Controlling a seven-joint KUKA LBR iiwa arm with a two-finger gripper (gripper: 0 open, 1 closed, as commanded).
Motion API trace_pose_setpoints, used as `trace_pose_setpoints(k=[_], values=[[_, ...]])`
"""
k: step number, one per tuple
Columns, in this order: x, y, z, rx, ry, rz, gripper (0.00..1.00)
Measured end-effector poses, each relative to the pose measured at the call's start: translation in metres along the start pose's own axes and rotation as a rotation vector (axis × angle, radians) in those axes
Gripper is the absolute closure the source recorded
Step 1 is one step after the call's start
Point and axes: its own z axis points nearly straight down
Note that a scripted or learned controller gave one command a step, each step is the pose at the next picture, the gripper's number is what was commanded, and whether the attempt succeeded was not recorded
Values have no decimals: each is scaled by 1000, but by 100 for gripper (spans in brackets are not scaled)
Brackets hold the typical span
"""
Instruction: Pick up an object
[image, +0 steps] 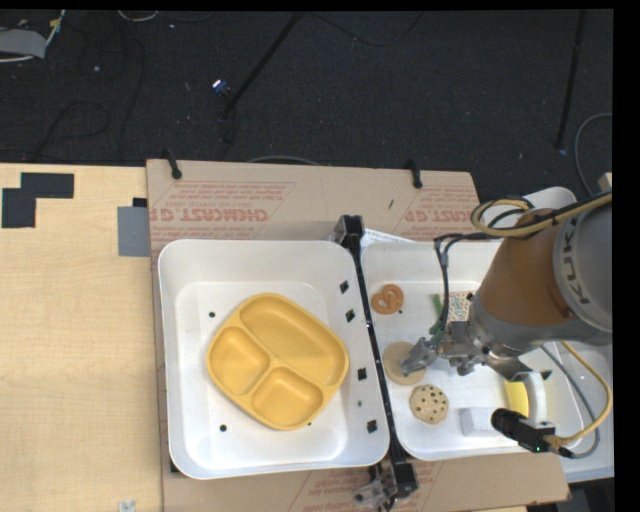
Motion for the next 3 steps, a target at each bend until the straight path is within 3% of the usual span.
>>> trace_pose_setpoints(k=[1,3], values=[[-1,1,-13,-3,0,3,100],[8,4,-119,-12,-3,-2,100]])
